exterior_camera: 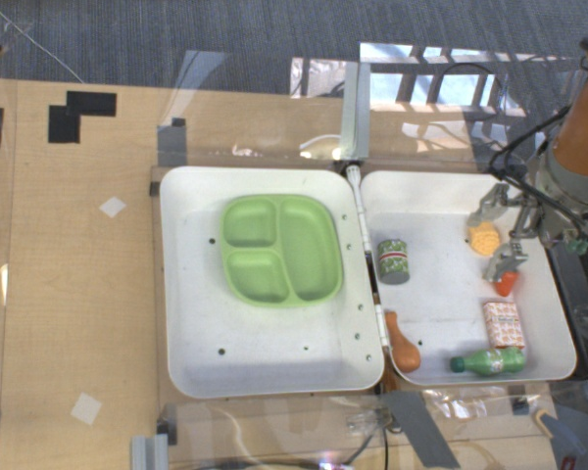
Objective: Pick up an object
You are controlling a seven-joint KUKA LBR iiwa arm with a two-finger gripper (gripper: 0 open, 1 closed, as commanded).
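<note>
My gripper [496, 234] hangs over the right bin [441, 331] near its far right side, and it is open. One finger [491, 204] stands behind a round yellow object [482, 239] and the other finger [509, 259] in front of it. The yellow object lies on the bin floor at the open gap's left edge, and I cannot tell if it touches either finger. A small red-orange object [508, 284] lies just in front of the nearer finger.
The right bin also holds a green-labelled can [393, 260], a red-and-white packet [504, 324], a green bottle [488, 362] lying flat and an orange drumstick-shaped thing [401, 345] by the divider. A green compartment plate [279, 250] sits in the left bin [196, 351].
</note>
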